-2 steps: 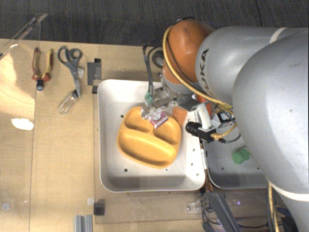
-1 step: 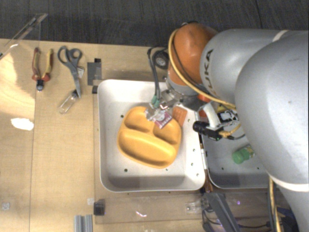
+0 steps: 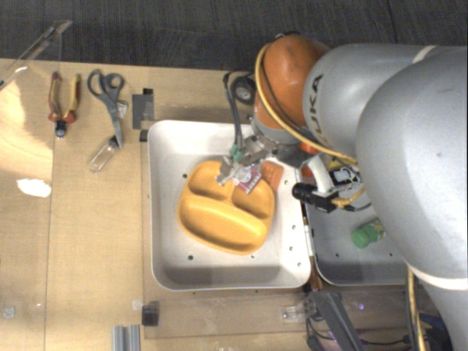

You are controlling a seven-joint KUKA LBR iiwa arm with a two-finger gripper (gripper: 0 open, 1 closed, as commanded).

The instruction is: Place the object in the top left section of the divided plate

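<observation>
From my remote station, the grey arm (image 3: 380, 123) with its orange band reaches in over the left bin (image 3: 164, 218), its gripper (image 3: 235, 163) poised low above the far edge of the orange divided plate (image 3: 223, 221), about where the ridge between the two smaller far sections runs. Something small with pink and white on it (image 3: 250, 180) sits just beneath the gripper, at the near edge of the right-hand small section; I take it to be the object, though it is too small to name. Whether it is clamped or already lying on the plate I cannot tell, nor how far apart the jaws stand. By my reading, the placing is at or near its final step, yet the object looks closer to the right section than the top left one, so a small shift may remain. The plate is glossy moulded plastic with rounded hollows; the bin is matte white with low sloped walls. A green item (image 3: 367, 234) lies in the right bin (image 3: 351, 269), scissors (image 3: 110, 97) and red-handled pliers (image 3: 62, 101) on the wooden bench (image 3: 73, 254).
</observation>
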